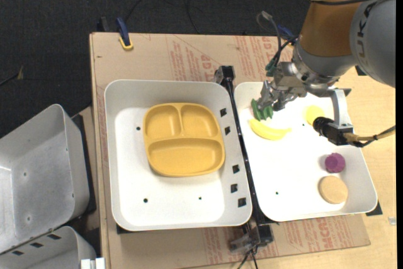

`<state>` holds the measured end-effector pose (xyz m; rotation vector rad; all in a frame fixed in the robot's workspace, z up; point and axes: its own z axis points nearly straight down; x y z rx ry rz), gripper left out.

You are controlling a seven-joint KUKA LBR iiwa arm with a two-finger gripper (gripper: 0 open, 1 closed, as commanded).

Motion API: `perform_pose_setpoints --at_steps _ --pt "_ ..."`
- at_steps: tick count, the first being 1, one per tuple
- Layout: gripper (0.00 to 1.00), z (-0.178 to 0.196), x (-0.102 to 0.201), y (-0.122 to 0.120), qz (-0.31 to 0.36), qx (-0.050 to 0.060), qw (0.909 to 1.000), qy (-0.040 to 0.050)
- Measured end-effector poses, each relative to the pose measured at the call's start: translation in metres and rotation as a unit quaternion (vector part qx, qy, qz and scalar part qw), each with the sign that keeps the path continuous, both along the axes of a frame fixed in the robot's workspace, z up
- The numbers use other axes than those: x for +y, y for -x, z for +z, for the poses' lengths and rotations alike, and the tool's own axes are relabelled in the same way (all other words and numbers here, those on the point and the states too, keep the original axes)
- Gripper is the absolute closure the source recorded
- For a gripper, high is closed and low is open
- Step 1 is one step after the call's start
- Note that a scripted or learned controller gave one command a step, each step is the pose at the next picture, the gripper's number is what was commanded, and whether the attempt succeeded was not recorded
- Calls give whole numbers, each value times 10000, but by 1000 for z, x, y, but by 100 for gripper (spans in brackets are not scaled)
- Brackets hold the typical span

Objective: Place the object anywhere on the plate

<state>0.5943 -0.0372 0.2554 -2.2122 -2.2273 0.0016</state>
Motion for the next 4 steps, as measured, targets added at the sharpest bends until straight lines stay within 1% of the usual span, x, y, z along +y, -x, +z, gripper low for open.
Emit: perform_pose_setpoints --at_steps 1,2,3,4 --pt "100 2 56 13 6 -2 10000 -1" --pt "100 -18 103 23 2 5 10000 0" --pt "100 -30 152 30 5 6 10000 -2" --pt "0 -29 149 29 -33 -5 10000 6"
